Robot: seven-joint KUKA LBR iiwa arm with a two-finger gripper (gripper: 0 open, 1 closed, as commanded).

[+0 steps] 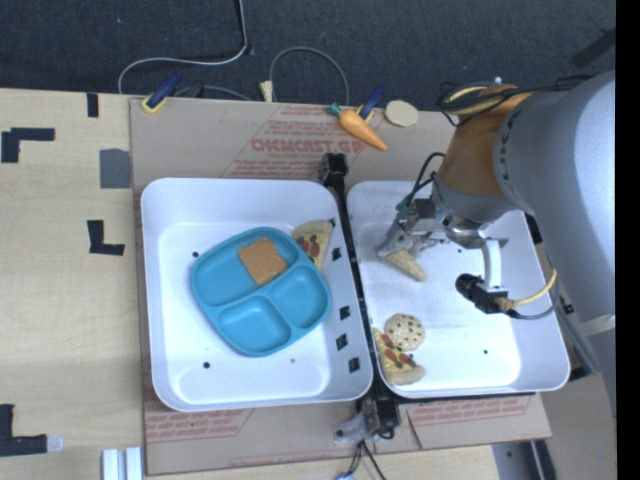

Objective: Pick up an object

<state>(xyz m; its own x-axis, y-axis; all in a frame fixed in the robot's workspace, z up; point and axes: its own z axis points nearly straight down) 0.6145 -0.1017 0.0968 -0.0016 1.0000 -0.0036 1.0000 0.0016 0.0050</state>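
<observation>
Reaches in from the right with the gripper (405, 240) low in the upper left part of the right bin (520, 363), fingers parted a little, tips just above a pale wedge of toy food (408, 265) lying flat on the bin floor and not clearly between them. Shares that bin with a cookie (404, 330) and a pizza slice (398, 365) near the front left corner. Leaves the left bin (170, 268) with a blue divided plate (255, 318) bearing a tan square (263, 260).

Tan wedge-shaped food piece (408, 264) lying flat in right bin, upper-left area.
</observation>
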